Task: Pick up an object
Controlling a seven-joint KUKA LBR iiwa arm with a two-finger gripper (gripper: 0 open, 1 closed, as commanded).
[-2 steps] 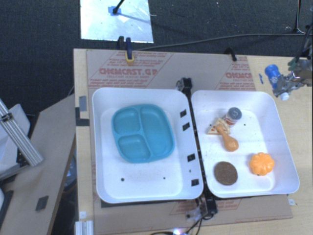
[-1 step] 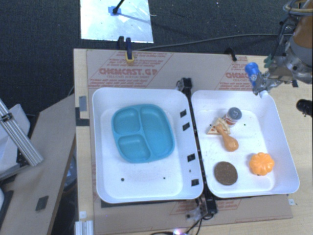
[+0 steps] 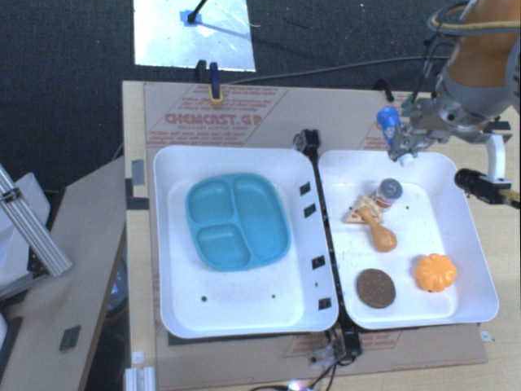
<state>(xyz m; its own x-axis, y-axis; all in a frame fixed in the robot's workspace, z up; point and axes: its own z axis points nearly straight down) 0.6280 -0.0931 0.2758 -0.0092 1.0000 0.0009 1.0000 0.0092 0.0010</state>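
Note:
The right bin (image 3: 464, 218) holds a small can with a grey lid (image 3: 389, 193), a triangular pizza-slice piece (image 3: 356, 213), a tan drumstick-shaped piece (image 3: 379, 232), a brown round cookie (image 3: 376, 287) and an orange pumpkin (image 3: 435, 272). My gripper (image 3: 402, 153) hangs above the bin's far edge, just beyond the can. Nothing shows between its fingers. A blue part (image 3: 388, 124) sits on its left side.
The left bin (image 3: 175, 243) holds a blue divided plate (image 3: 238, 220). Black clips (image 3: 317, 235) run along the seam between the bins. A blue clamp (image 3: 215, 81) stands on the cardboard at the back. A metal frame (image 3: 28, 226) sits at the left.

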